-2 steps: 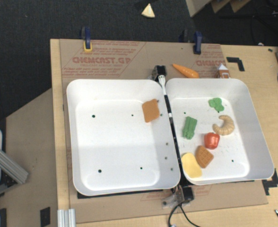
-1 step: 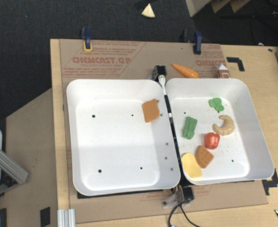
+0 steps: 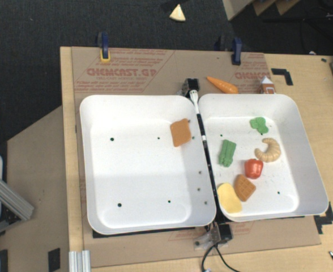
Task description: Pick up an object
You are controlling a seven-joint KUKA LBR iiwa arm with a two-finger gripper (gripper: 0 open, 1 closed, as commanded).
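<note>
camera view looks down on two white bins. left bin (image 3: 98,169) holds one brown toast-like piece (image 3: 180,133) near its right wall, toward the far edge. it looks light, stiff and flat, so a pinch across its short edges seems best. right bin (image 3: 302,152) holds several toy foods. the tool's state i cannot tell.
</note>
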